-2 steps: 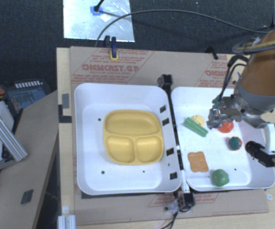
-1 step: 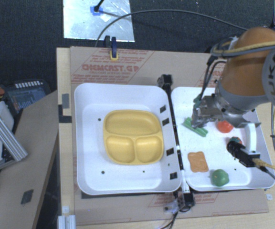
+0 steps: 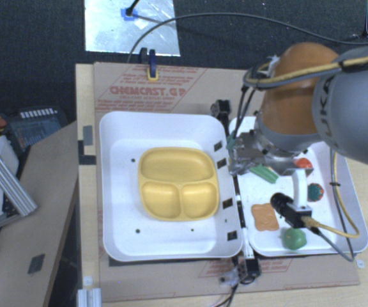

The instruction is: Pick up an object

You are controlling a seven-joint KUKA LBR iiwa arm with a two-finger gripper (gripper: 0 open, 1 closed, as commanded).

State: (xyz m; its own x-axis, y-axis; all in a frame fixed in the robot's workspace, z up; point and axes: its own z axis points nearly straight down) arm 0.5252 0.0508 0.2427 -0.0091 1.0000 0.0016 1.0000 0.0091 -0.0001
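Bright even light, slightly soft, perhaps grainy

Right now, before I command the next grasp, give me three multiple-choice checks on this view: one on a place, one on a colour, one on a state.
1. Where is the yellow divided tray?
A. left bin
B. right bin
C. on the cardboard

2. What colour is the flat square piece?
A. blue
B. orange
C. white

3. The green round object is:
A. lifted by the arm
B. lying in the right bin
C. on the yellow tray

Answers: 1 A, it sits inside the left bin. 2 B, plainly orange. 3 B, it rests near that bin's front edge.
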